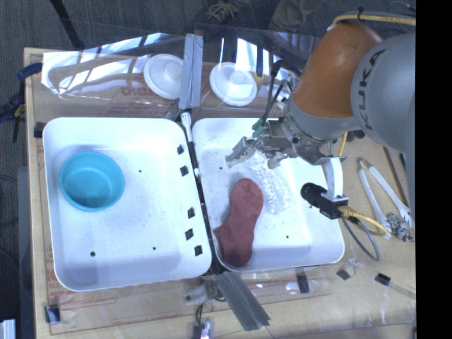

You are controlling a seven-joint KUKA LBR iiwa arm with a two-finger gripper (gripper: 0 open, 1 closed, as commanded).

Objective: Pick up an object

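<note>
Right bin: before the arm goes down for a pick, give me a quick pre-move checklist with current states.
1. Target present: reddish-brown soft object lies in the right bin. Ok.
2. Gripper over the target: it sits above the bin's upper part, beside a clear crinkled plastic piece, not over the reddish object. Not ok.
3. Gripper free of load: nothing seen between its fingers. Ok.
4. Target clear of bin wall: its lower end lies against the inner wall near the divider. Not ok.
5. Blue bowl out of the way: in the left bin. Ok.
6. Finger opening wide enough: cannot tell.

Bowl [92,181] L bin [113,267]; sock [240,221] R bin [318,242].
</note>
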